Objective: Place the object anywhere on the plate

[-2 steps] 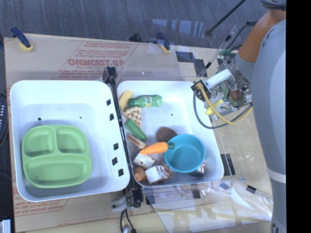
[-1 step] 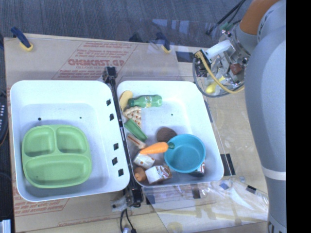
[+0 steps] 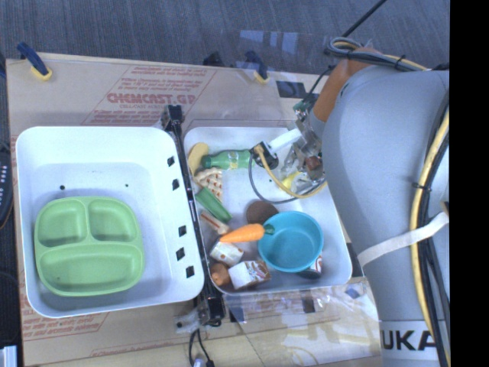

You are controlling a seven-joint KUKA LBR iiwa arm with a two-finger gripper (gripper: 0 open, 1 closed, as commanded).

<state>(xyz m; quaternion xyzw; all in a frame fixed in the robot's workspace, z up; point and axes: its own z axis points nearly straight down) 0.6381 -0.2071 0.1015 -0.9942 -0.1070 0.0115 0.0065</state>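
Left bin (image 3: 30, 228): holds the green plate (image 3: 89, 245), a three-compartment tray lying flat toward the near-left corner. All three wells are bare. Nothing else in this bin, so the goal surface is fully open from above; any compartment counts under the task wording.

Divider between bins: black clips (image 3: 174, 117) along the shared wall, presumably pinning the two bins together so they do not slide under contact.

Right bin (image 3: 341, 262): crowded. Along its left wall, far to near: a yellow banana-like piece (image 3: 198, 155), a green bottle (image 3: 229, 159) lying on its side, a tan ridged item (image 3: 210, 180), a green vegetable (image 3: 212, 203). Centre: a brown round item (image 3: 262, 211), an orange carrot (image 3: 243, 234) with its tip touching the blue bowl (image 3: 292, 241). Near corner: small boxes and a brown lump (image 3: 233, 270), packed against each other. The clutter reads as a random dump, not an arrangement.

Gripper (image 3: 299, 165): low over the far-right part of the right bin, beside a yellowish item (image 3: 284, 180) and a dark cable loop. Finger spacing is lost in the wrist hardware and clutter; I cannot tell how wide it stands or whether anything is in it. No object is visibly lifted.

Judgement: the object meant for the plate sits among the right-bin items near the gripper, likely the yellowish one. Pick not confirmed; transfer leftward over the divider still to do.
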